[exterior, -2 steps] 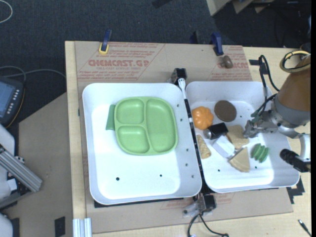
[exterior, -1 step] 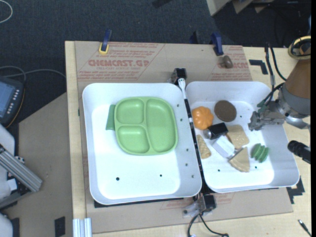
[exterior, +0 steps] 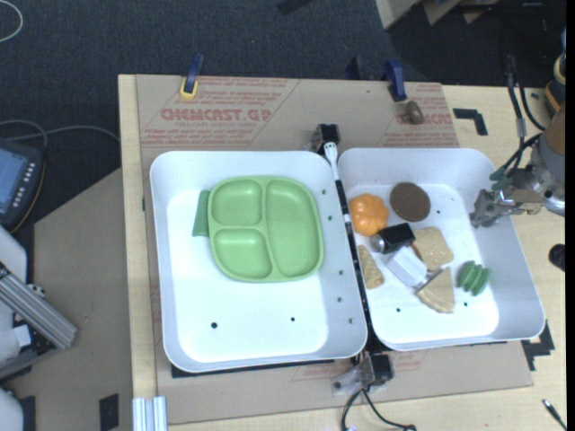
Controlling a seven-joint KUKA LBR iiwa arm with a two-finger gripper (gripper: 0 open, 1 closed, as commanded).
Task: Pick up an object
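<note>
The tan wedge of bread point(exterior: 438, 293) lies heaped with other food; whether the gripper point(exterior: 490, 206) is parted, I cannot tell.

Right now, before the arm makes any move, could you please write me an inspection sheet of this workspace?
Surface: wooden bench with two white bins; left bin, right bin.
Job's things: in the right bin, an orange ball, a brown disc, a black block, tan bread-like pieces, a green piece.
Clutter: a green divided plate in the left bin.
Grippers: the pincer sits at the right bin's right rim, holding nothing that can be seen; open or shut cannot be told.
Cables: a cable near the arm at upper right; wires below the bins.
Surroundings: dark carpet, clamps on the bench's far edge.
</note>
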